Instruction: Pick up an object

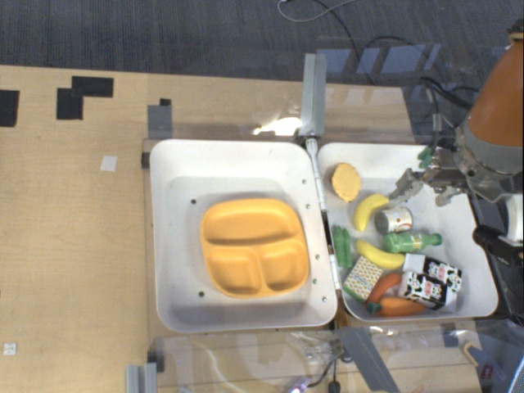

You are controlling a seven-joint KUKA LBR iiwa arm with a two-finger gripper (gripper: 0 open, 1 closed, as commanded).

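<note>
Smooth white plastic bins (164, 244); matt yellow plastic tray (254, 246); shiny metal can (395, 219); glossy green bottle (412, 241); pale wood-look tabletop (65, 236).

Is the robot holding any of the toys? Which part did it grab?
No. The gripper hangs over the right bin, above the silver can, with nothing between its fingers.

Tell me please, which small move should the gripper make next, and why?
Probably a short move down and toward the left, onto the small silver metal can. The two-finger gripper hovers just above and right of it, holding nothing, and the can lies nearest, beside the upper yellow banana in the right white bin.
</note>
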